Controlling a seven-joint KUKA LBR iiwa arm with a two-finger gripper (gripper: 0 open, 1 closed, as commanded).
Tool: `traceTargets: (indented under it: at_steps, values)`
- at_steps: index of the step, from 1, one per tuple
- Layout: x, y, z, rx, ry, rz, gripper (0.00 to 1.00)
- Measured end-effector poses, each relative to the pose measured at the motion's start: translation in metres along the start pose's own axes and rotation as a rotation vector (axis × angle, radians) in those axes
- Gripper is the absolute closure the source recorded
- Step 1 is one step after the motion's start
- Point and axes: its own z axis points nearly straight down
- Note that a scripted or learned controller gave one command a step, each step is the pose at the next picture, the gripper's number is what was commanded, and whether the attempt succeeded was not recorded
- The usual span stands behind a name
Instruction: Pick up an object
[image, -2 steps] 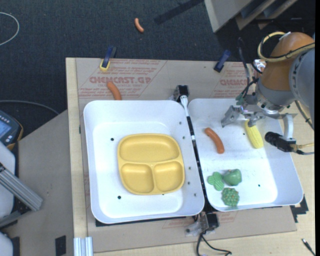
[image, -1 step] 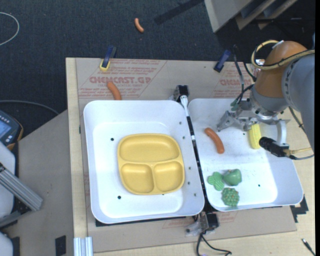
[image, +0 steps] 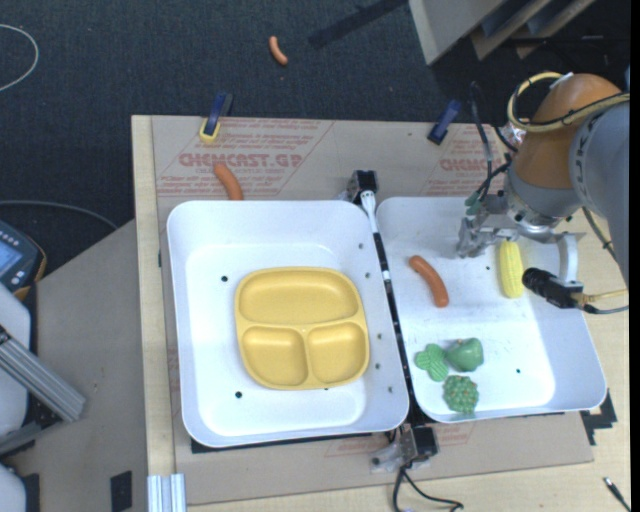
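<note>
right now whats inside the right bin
The right bin holds an orange sausage, a yellow corn cob and green vegetables. The gripper hangs over its far end, covering the floor beneath.

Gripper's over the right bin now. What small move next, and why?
Probably a short drop straight down toward the corn. The gripper hangs at the far end of the right bin, right beside the corn, and nothing shows between its fingers. The sausage lies farther left, and the green toys sit at the near side, so the corn is the closest pick.
</note>
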Motion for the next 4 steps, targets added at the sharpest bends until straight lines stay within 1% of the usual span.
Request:
traceTargets:
  at_steps: [1,2,3,4]
  values:
    - [0.009,0.004,-0.059,-0.005,-0.002,0.0,1.0]
    - [0.001,0.011,-0.115,-0.006,-0.002,0.0,1.0]
    - [0.001,0.012,-0.13,-0.005,-0.002,0.001,1.0]
    - [0.038,-0.033,-0.131,0.005,0.002,-0.001,1.0]
